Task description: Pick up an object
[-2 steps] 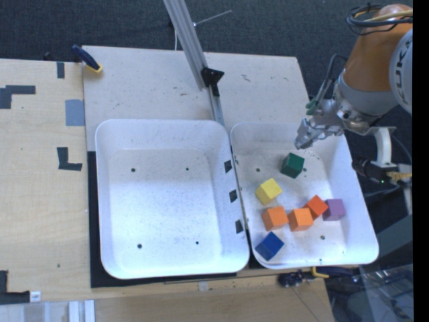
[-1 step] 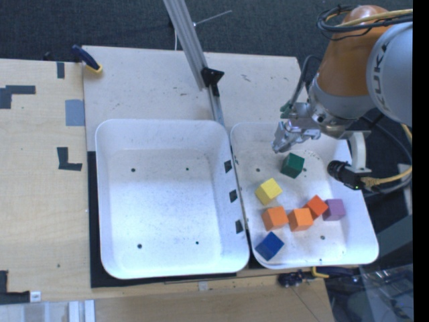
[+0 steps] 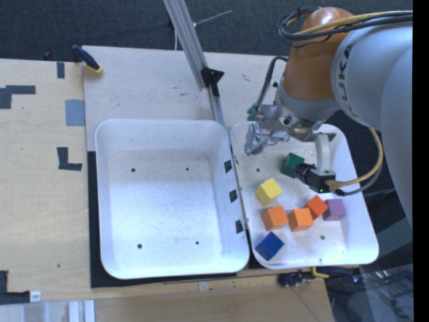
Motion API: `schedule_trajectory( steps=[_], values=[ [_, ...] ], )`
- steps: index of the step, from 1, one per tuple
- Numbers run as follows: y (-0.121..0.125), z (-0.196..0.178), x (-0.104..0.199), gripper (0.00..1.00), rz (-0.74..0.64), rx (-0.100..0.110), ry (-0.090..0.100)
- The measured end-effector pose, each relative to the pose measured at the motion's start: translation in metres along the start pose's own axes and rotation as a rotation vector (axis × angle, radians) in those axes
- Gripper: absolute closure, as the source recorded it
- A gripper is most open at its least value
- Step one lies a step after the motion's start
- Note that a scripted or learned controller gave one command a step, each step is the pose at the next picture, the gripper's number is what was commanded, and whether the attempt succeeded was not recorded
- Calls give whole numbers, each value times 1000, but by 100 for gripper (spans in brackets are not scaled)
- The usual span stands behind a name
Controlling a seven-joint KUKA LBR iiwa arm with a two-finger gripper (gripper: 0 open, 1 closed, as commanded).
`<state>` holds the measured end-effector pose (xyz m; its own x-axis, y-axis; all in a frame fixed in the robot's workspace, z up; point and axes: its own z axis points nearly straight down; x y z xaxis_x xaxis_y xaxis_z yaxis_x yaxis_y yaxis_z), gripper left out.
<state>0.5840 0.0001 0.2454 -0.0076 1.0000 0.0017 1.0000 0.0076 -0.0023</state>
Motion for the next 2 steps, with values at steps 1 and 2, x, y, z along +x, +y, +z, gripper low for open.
schedule_trajectory(
  steps=[1,2],
  values=[
    [1,1,49,100,1,-1,-1],
    [-11,0,93,100,1,1,-1]
  ],
)
